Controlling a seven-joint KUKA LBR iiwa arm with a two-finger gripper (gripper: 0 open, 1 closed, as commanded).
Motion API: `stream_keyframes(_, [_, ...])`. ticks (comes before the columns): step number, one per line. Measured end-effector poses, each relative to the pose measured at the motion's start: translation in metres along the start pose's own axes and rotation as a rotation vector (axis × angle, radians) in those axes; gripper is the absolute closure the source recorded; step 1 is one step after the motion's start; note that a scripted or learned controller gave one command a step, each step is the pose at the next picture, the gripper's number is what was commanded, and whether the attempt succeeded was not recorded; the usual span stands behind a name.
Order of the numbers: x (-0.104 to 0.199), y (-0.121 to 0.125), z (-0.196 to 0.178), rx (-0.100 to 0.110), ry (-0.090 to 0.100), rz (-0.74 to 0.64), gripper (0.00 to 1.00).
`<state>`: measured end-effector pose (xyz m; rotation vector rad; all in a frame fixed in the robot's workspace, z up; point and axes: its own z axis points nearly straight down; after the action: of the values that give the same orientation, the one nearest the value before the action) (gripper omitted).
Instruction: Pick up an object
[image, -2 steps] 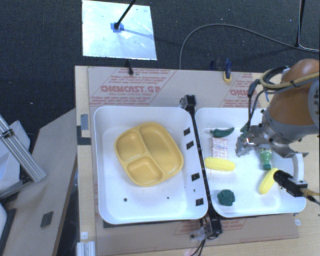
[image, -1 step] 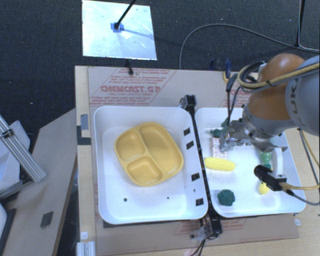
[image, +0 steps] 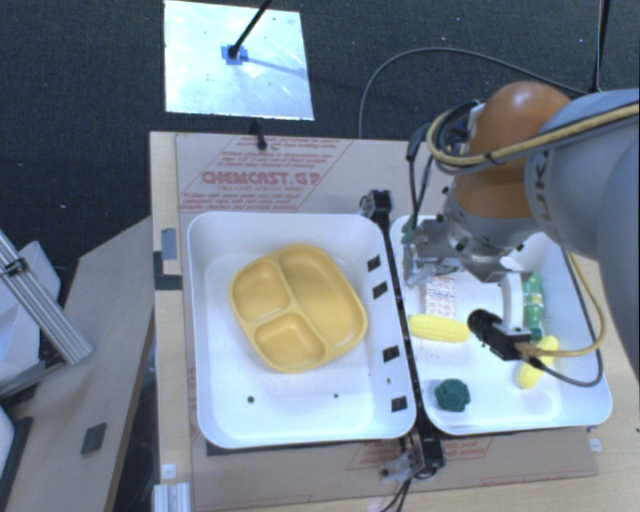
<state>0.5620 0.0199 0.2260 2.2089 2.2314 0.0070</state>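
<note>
Your arm is leaning in over the right bin (image: 585, 405) with the gripper (image: 432, 262) hanging above its upper-left corner, and you're not getting a clear enough look at the claw to tell whether it is spread or pressed together. Nearest below it the yellow corn cob (image: 438, 328) is lying flat on the bin floor, just beside a small red-and-white packet (image: 439, 296), with the green broccoli (image: 452, 394) well below. The cob is looking light, stiff and a bit slick, so I'd be pinching it across its narrow middle.
</note>
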Motion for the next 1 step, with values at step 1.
stream_keyframes(1, [0.0441, 0.0083, -0.006, 0.002, 0.0, 0.002, 1.0])
